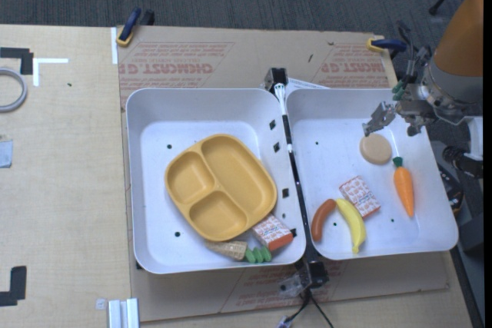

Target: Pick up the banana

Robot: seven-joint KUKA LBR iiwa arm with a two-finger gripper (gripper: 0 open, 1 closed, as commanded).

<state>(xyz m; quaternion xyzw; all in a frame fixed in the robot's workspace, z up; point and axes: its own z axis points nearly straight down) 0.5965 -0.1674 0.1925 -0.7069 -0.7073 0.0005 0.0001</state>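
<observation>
Camera view, single fixed overhead at a slant. The tabletop (61, 165) carries a cardboard sheet (200, 57) with two shallow white bins side by side on it. The banana (352, 222) lies in the right bin (323, 119), near the front wall, long axis running roughly front to back with a slight curve. Just left of it, almost touching at the upper end, is a red sausage (323, 217). Just right of the banana's upper end sits a small red-and-white patterned box (360, 197). Further right a carrot (404, 188) lies with its green top pointing to the back of the bin. Behind these a round tan cookie-like disc (377, 149) rests on the bin floor. The arm (461, 50) enters from the right; its claw (393, 117) hangs over the back right part of the right bin, just above and beside the tan disc, well apart from the banana. Claw fingers are small and dark against the wrist hardware; cannot tell whether apart or together. Nothing visible between them. Left bin (154, 119) holds a yellow divided plate (221, 187) near its centre, and at the front wall a second small red box (272, 233), a tan piece (227, 249) and a green item (260, 255), clustered together.
</observation>
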